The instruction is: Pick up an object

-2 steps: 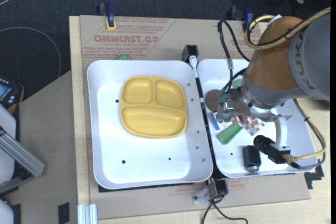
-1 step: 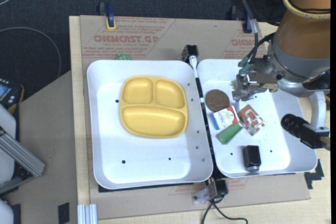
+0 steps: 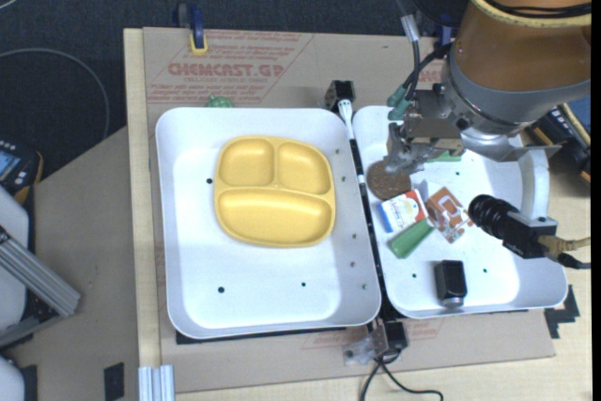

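Gripper (image 3: pixel 402 166) low over brown disc (image 3: pixel 383 179) in right bin (image 3: pixel 488 296); claw opening, hold: cannot tell. Disc likely light, stiff, flat (pinch across edges).

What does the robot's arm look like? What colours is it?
The arm is big and round, with a shiny orange band on top and smooth grey below it. At its end sits a smaller grey metal gripper. Thin black cables loop down beside it, with a small green piece where they join.

Arm (image 3: pixel 526 14) hides far right bin (image 3: pixel 488 296) corner; jaws perhaps obscured.
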`<state>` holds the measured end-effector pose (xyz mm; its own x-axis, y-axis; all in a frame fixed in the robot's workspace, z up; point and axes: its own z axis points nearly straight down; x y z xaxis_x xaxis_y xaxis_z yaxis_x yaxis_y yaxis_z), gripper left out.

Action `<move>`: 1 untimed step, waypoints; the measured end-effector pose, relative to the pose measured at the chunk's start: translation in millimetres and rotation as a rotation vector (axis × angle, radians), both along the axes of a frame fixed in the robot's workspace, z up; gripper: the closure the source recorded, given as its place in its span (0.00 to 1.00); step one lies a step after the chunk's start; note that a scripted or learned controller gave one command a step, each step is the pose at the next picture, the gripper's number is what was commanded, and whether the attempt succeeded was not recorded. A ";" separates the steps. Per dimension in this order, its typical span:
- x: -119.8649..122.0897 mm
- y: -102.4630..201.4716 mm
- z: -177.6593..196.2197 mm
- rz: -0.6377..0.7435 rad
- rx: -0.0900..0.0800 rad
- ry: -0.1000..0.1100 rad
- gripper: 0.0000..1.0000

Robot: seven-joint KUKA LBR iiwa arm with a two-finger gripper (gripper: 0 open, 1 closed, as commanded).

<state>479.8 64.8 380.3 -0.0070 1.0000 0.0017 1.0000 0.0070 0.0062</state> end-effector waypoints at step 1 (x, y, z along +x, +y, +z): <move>0.0 19.1 38.7 -0.003 0.000 -0.001 1.00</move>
